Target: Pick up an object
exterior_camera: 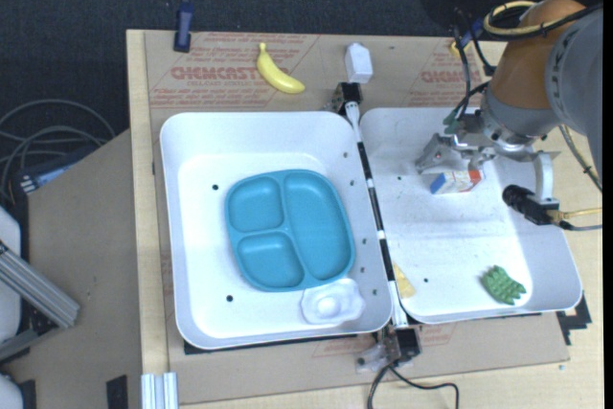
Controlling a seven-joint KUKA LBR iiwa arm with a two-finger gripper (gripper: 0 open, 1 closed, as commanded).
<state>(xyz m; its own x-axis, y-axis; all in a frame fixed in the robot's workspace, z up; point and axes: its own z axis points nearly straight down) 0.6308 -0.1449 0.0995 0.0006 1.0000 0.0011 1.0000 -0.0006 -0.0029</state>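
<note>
My claw (458, 158) was down in the right bin (421, 235), fingers spread a little way, right over a small blue, white and red object (452, 180). Whether the tips were touching it I couldn't tell from this angle; nothing showed clamped between them, so I counted it as no grip yet. By my reckoning this was the approach-and-close step of the pick. The next move called for settling the fingers to either side of that little object, closing squarely, then lifting straight up. Further out in the same bin lay a green toy (503, 284), well apart near the front corner. Across the divider, the left bin (192, 206) held a blue sectioned tray (287, 227).
</note>
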